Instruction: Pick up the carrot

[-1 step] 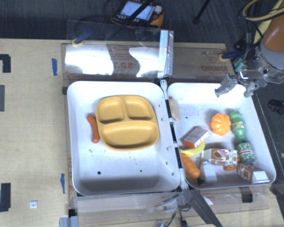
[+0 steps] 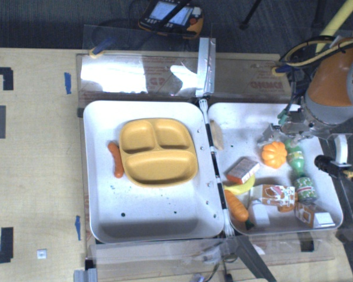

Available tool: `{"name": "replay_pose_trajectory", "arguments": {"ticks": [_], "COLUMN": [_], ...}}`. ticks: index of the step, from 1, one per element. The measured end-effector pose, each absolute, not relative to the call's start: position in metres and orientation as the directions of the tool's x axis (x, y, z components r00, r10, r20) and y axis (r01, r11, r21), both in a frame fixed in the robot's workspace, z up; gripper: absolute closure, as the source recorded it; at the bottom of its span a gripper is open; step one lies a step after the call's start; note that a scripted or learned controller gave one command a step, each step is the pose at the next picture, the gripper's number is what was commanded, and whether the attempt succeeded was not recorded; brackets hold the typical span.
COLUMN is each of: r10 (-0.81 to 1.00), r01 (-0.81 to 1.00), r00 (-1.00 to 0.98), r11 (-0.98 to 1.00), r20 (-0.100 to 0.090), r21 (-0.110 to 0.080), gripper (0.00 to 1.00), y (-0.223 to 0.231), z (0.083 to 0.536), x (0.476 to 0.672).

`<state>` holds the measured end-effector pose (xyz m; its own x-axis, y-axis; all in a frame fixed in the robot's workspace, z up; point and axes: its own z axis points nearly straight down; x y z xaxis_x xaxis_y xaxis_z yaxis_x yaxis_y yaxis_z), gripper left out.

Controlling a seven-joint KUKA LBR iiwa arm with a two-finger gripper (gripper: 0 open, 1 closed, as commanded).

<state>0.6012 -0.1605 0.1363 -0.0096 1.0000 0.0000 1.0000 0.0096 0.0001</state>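
The hand [image 2: 289, 129] hung over the right bin's [image 2: 335, 216] far side beside a small pumpkin [image 2: 274, 154]; how far open it was could not be told. The carrot [image 2: 236, 206] lay at that bin's near left edge. The left bin [image 2: 100, 157] held a yellow tray [image 2: 157, 151]. The wooden desk [image 2: 32, 157] spread left.

**Bench and backdrop, quick rundown**

Light plywood bench [image 2: 35, 175] with black corner marks and bits of blue tape [image 2: 67, 82]. Dark carpet-ish floor [image 2: 59, 10] up top, with a handheld controller [image 2: 169, 16] lying on it. Clear plastic panel [image 2: 141, 69] behind the bins catches a bright glare.
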Motion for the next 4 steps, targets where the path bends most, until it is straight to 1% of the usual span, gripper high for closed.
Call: {"name": "replay_pose_trajectory", "arguments": {"ticks": [1,2,3,4], "r10": [1.0,1.0,0.999,0.998], "r01": [1.0,1.0,0.999,0.998], "r00": [0.001,0.007,0.039,0.07], "r11": [-0.001,-0.007,-0.039,-0.07], "r20": [0.006,-0.001,0.0,0.001], "r21": [0.005,0.005,0.0,-0.004], "gripper": [0.0,1.0,1.0,1.0], "y": [-0.16,-0.164,-0.055,0.019], "z": [0.103,0.111,0.184,0.185], "x": [0.583,0.582,0.622,0.614]}}
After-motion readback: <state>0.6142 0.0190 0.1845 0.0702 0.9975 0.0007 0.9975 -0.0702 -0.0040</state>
